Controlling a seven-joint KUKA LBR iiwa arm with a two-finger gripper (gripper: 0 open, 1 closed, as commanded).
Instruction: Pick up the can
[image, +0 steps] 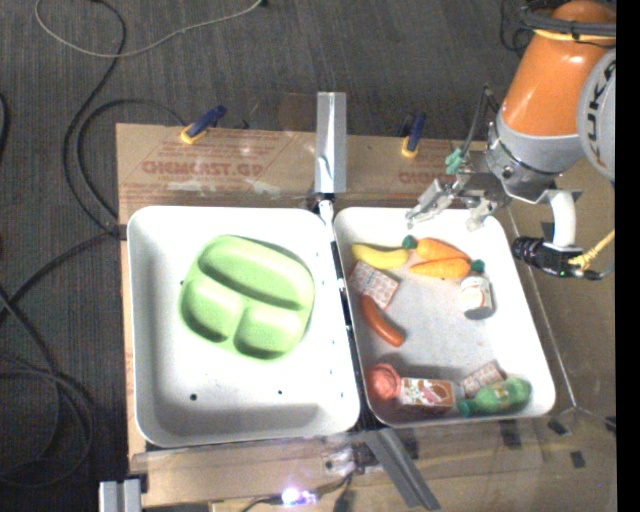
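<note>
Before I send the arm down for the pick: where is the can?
The can lies in the right bin, near its right wall, just below the carrots and right of the sausage.

The arm (555, 90) reaches in from the right, gripper (452, 200) fingers spread apart.

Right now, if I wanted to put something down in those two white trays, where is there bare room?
The left bin has bare floor in front of and beside the green tray. In the right bin, the free patch lies mid-floor, between the sausage, the can and the front row of packets. Its back edge, by the banana and carrots, is crowded.
</note>
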